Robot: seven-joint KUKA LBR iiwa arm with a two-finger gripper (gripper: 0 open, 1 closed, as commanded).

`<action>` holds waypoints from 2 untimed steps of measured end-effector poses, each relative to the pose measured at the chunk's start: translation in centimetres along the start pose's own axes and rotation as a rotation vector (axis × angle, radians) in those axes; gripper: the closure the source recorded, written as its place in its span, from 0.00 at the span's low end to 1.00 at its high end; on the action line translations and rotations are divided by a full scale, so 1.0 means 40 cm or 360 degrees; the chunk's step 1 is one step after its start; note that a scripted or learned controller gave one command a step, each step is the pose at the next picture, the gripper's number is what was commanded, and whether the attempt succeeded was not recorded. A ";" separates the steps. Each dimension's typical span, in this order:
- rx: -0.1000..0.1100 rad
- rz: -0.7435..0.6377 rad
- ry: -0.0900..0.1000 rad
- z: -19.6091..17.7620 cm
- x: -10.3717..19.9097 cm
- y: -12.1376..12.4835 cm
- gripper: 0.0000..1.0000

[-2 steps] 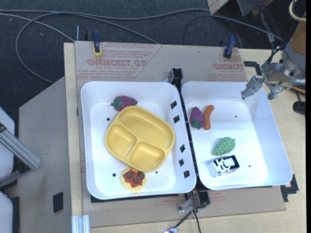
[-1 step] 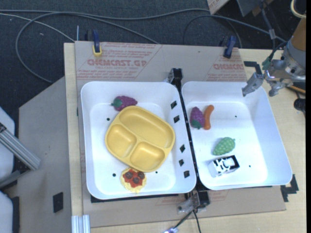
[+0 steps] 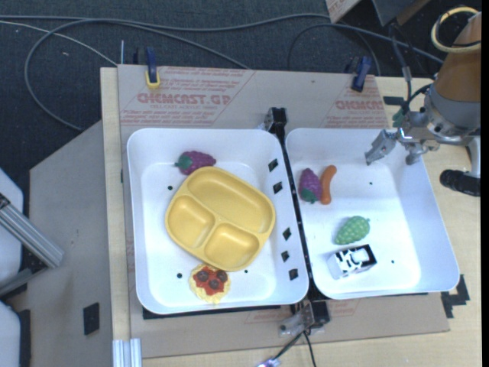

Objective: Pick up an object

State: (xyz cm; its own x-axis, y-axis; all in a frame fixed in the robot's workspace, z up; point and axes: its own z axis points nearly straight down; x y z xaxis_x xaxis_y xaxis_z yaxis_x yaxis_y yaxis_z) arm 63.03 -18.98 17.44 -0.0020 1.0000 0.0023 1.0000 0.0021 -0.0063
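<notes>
My gripper (image 3: 397, 149) hangs over the far right part of the right bin (image 3: 428, 228), its two fingers spread open with nothing between them. Left of it and lower in that bin lie a purple grape bunch (image 3: 309, 183) and an orange carrot (image 3: 327, 183), touching each other. Nearer the front are a green grape bunch (image 3: 353, 228) and a black-and-white block (image 3: 353, 260). The left bin (image 3: 141, 205) holds a yellow divided plate (image 3: 220, 218), a purple grape bunch (image 3: 195, 160) behind it and a small pizza toy (image 3: 210, 281) in front.
A black divider strip (image 3: 284, 197) runs between the two bins. Clamps (image 3: 152, 73) stand at the bench's back edge, with cables on the floor behind. The right bin has bare floor under and right of the gripper.
</notes>
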 end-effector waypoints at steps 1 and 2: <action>-0.0001 0.0000 0.0000 0.108 -0.001 0.008 0.00; -0.0002 0.0000 -0.0001 0.230 0.001 0.008 0.00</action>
State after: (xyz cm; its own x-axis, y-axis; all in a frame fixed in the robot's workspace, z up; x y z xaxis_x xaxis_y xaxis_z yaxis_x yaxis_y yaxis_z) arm 63.28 -18.90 8.24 -0.0021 1.0000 0.0019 1.0000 0.0022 -0.0049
